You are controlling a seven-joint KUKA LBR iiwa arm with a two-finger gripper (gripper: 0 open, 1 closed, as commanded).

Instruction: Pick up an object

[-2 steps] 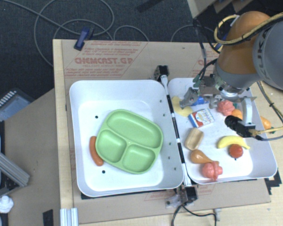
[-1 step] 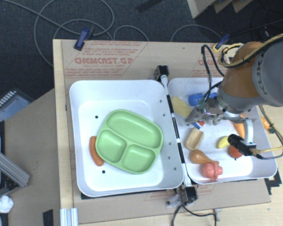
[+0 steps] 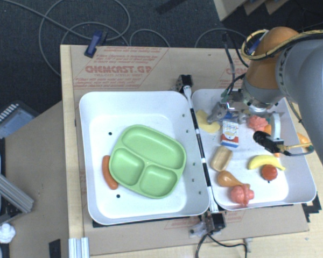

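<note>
Hand (image 3: pixel 230 110) sits low over the far end of the right bin (image 3: pixel 297 187), on the grey arm (image 3: pixel 307 63) that comes in from the view's right. From this angle it cannot be told whether the hand is spread or pressed together, and nothing is seen in its grip.

Just on the camera's side of the hand stands a small carton (image 3: pixel 230 134), white with blue and red. It is close under the hand, but whether they touch cannot be told. Just to the view's left of the hand lies a pale yellow piece (image 3: pixel 206 122), by the bin's left wall. Just to the view's right of the hand lies a pink-red piece (image 3: pixel 257 123).

Further toward the camera from the hand, past the carton, lies a roll (image 3: pixel 221 158). Beyond that is a drumstick (image 3: pixel 228 178) touching a pink lump (image 3: pixel 242 194). Toward the camera and to the right of the hand, a banana (image 3: pixel 265 162) and a tomato (image 3: pixel 268 172) lie touching.

Well to the view's left of the hand, in the left bin (image 3: pixel 94 114), lies a green plate (image 3: pixel 147 160) with three compartments. A carrot (image 3: pixel 109 172) lies just beside the plate's left edge. Both bins rest on the bench (image 3: pixel 124 69).
</note>
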